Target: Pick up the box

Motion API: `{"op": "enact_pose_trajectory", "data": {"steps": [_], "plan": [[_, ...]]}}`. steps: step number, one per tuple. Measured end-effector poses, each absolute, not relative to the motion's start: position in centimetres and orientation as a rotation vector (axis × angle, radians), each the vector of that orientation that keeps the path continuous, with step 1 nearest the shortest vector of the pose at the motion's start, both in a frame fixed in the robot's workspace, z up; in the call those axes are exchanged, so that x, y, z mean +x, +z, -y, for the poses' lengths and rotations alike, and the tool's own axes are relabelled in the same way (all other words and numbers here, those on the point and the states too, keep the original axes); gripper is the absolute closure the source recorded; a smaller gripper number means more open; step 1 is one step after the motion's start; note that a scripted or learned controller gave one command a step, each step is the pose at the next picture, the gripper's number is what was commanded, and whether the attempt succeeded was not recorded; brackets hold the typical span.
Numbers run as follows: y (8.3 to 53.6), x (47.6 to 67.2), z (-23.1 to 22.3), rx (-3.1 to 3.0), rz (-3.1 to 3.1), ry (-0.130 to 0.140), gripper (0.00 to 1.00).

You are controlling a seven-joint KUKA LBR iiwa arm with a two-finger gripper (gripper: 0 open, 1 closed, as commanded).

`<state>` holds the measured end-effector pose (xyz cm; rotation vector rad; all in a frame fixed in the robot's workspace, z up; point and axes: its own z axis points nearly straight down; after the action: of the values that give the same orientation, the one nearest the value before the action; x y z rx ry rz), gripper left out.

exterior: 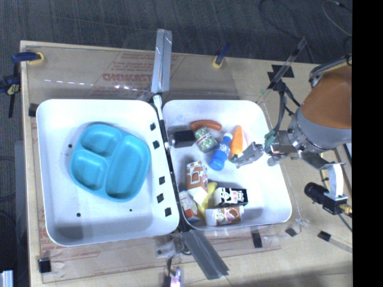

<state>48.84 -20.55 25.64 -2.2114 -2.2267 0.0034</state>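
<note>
Three box-like things lie in the right bin [272, 187]. A small brown and white carton [195, 173] sits near the middle. A black and white box [231, 196] lies toward the front. A brown box [224, 216] rests against the front wall. My gripper [249, 153] hangs over the bin's right half, just right of an orange carrot [237, 140] and up and right of the black and white box. I see nothing held in it. The grey arm with its orange band [328, 103] reaches in from the right.
The right bin also holds a sausage [206, 125], a black item [182, 137], a green can [206, 141], a blue bottle [219, 152] and a yellow banana [209, 197]. A blue divided plate [111, 160] lies in the left bin [54, 220].
</note>
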Motion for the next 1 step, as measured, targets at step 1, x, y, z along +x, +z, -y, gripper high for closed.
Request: {"op": "enact_pose_trajectory", "data": {"steps": [1], "plan": [[10.43, 50.81, 12.99, -1.777, 2.587, 0.002, 0.0]]}}
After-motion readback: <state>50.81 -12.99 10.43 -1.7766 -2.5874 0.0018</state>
